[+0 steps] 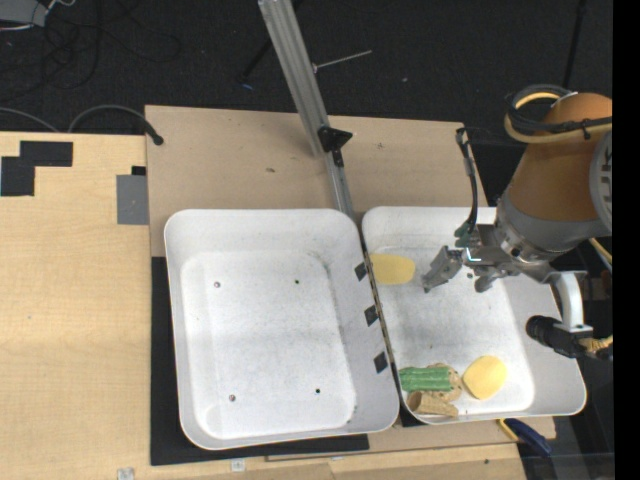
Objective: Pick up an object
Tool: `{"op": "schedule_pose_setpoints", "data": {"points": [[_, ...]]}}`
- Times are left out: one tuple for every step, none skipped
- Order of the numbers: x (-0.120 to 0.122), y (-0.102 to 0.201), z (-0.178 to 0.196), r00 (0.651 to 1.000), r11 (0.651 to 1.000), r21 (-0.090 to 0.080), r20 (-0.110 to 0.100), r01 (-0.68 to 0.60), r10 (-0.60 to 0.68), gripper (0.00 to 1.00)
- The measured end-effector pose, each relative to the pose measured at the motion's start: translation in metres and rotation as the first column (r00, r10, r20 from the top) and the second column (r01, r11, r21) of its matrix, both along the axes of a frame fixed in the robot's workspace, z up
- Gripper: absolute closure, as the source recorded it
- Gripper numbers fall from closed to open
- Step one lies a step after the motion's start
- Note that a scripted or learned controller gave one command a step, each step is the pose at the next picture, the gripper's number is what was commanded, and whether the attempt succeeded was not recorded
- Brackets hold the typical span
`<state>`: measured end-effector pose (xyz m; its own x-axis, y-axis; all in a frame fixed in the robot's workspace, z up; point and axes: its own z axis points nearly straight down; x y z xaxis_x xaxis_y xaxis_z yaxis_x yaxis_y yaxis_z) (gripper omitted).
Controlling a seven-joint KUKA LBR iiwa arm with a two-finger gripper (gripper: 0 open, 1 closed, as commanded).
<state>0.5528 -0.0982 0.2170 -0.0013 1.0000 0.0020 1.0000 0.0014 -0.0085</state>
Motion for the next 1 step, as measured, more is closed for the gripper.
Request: {"op": "schedule_pose_setpoints", "data": {"points": [[0.0007, -0.0015, 0.0022, 1.000, 1.000, -0.001, 0.005, 0.004, -0.004, 0.00]]}}
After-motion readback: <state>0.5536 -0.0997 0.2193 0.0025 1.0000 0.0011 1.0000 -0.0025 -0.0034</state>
